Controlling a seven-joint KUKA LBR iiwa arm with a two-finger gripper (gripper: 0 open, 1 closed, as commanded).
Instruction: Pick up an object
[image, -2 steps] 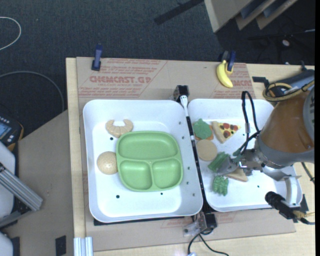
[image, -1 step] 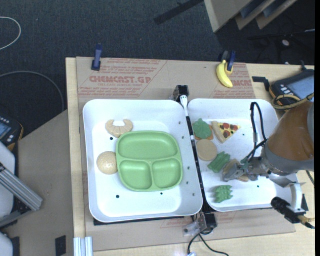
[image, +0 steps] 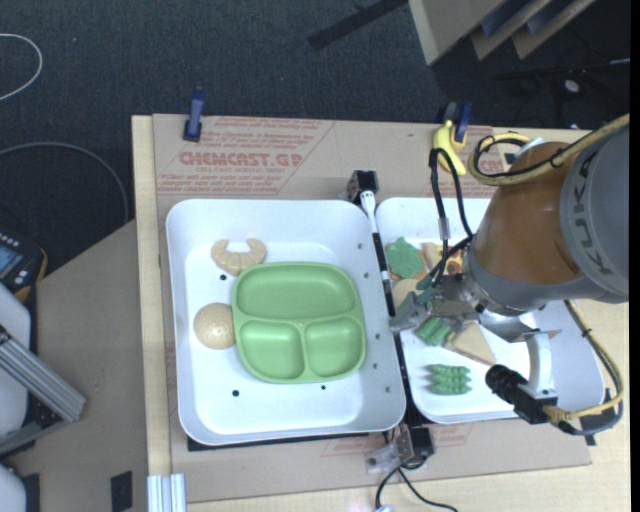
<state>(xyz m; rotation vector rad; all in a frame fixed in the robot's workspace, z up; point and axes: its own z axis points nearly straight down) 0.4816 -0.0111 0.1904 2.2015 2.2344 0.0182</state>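
Note:
My gripper (image: 424, 308) hangs low over the left part of the right bin (image: 570, 372), under the grey wrist with its orange band. A small green piece (image: 436, 331) lies right beneath it, touching or nearly touching. A green leafy piece (image: 405, 258) sits just behind the gripper. In front of it lie a green pea pod (image: 448, 378) and a tan wedge (image: 478, 346). The arm hides the middle and back of this bin. The left bin (image: 200, 400) holds a green divided plate (image: 298, 320), a beige crescent pastry (image: 238, 256) and a round beige bun (image: 214, 325).
The two bins meet at a shared rim (image: 392, 320) just left of the gripper. A black camera mount (image: 362, 185) sits at the back between them. Clamps (image: 195, 115) stand at the board's rear edge, and yellow cables (image: 448, 160) trail behind the arm.

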